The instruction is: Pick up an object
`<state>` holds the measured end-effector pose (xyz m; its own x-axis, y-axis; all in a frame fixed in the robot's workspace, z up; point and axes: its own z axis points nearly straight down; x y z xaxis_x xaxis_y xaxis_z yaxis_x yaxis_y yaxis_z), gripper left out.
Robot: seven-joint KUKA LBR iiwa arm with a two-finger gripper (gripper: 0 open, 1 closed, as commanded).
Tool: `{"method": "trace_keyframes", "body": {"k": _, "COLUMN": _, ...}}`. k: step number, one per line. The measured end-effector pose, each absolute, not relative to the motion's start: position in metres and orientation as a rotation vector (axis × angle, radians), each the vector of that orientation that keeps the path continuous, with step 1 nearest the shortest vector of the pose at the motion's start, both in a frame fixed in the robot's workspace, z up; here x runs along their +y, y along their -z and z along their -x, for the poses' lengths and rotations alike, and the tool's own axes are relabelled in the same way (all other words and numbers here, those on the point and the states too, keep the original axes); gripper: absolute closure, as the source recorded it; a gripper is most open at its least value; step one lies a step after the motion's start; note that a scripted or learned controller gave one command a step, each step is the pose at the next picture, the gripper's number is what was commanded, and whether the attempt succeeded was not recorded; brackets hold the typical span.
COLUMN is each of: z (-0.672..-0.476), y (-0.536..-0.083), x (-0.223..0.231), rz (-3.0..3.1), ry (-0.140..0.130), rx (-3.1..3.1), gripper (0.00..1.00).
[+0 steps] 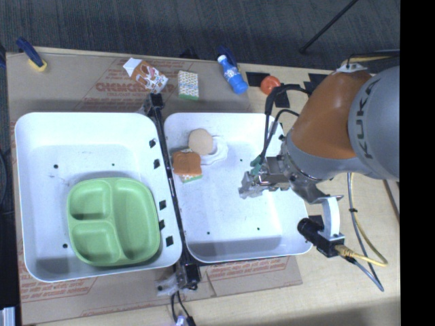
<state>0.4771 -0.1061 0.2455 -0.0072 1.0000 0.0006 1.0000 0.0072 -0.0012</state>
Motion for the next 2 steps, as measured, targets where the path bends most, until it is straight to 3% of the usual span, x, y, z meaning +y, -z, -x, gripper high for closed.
{"method": "trace_keyframes", "body": {"k": 2, "z": -0.476, "y": -0.244, "x": -0.127, "rz": 2.217, "ry": -0.001, "rx": -2.226, "gripper": 1.0}}
